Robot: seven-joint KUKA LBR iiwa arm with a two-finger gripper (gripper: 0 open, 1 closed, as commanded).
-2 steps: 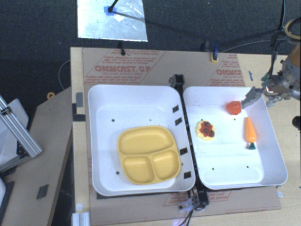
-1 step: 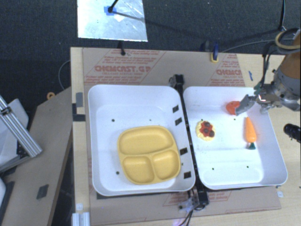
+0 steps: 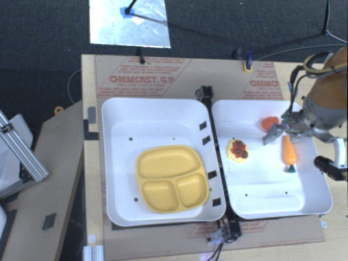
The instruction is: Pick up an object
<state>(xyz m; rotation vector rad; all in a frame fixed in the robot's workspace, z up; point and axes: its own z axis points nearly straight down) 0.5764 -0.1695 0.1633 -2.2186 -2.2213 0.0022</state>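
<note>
We are looking down on a table (image 3: 179,72) carrying two shallow white bins side by side. In the left bin (image 3: 117,124) a yellow divided tray (image 3: 171,177) is lying flat, its three compartments facing up. In the right bin (image 3: 261,200) three small things are sitting: a small round pizza toy (image 3: 237,150) near the bin's left side, a red-orange rounded piece (image 3: 269,124) near the back wall, and an orange carrot (image 3: 289,150) lying lengthwise with its green end toward the front. The arm (image 3: 326,99) is reaching in from the right, and its jaws (image 3: 278,130) are hanging over the right bin between the red-orange piece and the carrot's top end. We cannot tell whether the jaws are open or closed, and we are seeing nothing held between them.
</note>
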